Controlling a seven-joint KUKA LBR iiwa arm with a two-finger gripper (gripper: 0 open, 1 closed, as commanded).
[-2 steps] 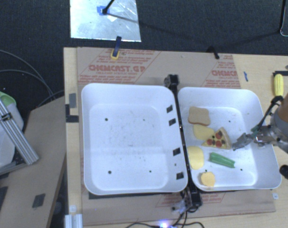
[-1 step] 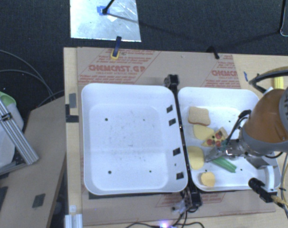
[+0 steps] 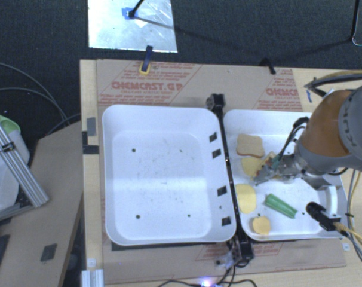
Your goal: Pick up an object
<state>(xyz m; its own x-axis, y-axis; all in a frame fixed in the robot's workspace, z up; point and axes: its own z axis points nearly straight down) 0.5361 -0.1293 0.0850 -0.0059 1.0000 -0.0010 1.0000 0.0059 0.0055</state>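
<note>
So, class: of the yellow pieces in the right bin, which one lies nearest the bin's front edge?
The small round yellow piece, at the front beside the green cylinder; the other yellow pieces lie farther back.

Red "CHEMCAST GP" lettering, printed repeatedly on the brown board (image 3: 169, 79) under bins

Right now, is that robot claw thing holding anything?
Gripper: low in the right white bin, over a pale yellow flat piece; whether it grips anything cannot be told.
</note>
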